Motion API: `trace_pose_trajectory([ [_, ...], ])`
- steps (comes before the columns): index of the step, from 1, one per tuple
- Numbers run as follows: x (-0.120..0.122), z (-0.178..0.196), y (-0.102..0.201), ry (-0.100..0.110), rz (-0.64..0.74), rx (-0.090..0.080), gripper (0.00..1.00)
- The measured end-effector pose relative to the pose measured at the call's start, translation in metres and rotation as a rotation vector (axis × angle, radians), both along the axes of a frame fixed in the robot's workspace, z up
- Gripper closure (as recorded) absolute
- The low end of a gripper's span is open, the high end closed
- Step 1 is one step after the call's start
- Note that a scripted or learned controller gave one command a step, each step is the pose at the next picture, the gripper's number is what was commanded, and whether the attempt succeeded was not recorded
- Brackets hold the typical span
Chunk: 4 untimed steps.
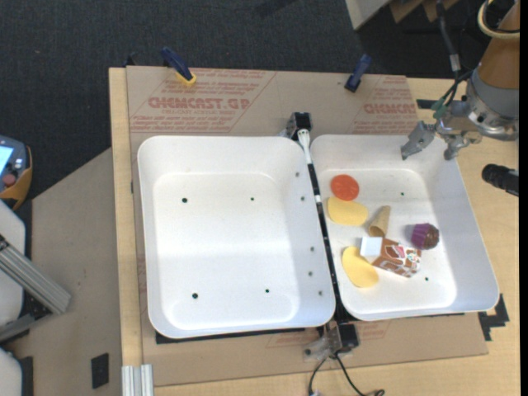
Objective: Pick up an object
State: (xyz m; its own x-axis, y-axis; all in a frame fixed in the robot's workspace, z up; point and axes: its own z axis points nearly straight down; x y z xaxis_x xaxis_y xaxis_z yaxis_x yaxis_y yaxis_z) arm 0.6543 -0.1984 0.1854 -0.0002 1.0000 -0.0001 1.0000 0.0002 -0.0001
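The right bin (445, 221) holds several small items: an orange-red round piece (345, 187), a yellow oval (346, 213), a tan cone (379, 219), a purple piece (425, 236), a brown-and-white packet (396, 258) and another yellow piece (359, 267). My gripper (434, 144) hangs above the bin's far right corner, well away from the items. Its two grey fingers (415, 143) are spread apart with nothing between them.
The left bin (165, 221) lies beside the right one on a cardboard sheet (206, 97) held by blue clamps (178, 66). A black divider strip (313, 188) runs between the bins. The arm's orange band (502, 64) is at the upper right.
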Motion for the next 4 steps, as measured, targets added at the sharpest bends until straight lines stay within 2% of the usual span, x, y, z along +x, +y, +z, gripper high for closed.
trace_pose_trajectory([
  [1, -0.043, -0.100, 0.066, 0.013, 0.004, 0.006, 0.00],
  [2, -0.115, -0.102, 0.090, 0.009, -0.001, 0.004, 0.00],
  [3, -0.111, -0.090, 0.088, -0.001, -0.002, 0.000, 1.00],
  [4, -0.179, -0.089, 0.058, 0.007, -0.006, 0.001, 1.00],
])
